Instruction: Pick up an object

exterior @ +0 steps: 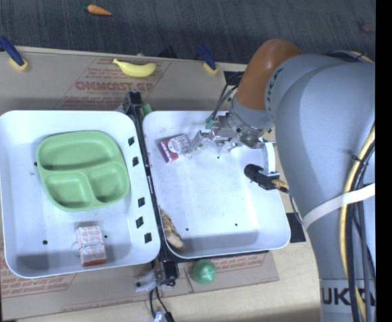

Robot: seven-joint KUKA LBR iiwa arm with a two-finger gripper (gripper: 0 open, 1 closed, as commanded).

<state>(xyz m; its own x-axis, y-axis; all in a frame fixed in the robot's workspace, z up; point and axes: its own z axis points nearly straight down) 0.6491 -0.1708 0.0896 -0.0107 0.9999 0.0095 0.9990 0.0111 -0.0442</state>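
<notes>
The arm (316,113) reaches in from the right of the frame, orange band uppermost, wrist bent down over the upper middle of the right bin (249,237). The gripper (199,141) points left at a red-and-white packet (172,146) lying flat on the bin floor, likely the thing to be picked. Its fingertips seem to touch the packet's right edge; how far the fingers are spread I cannot tell. The low, slanted reach suits a grasp from the side. In the left bin sit a green tray (82,168) and a small box (90,244).
</notes>
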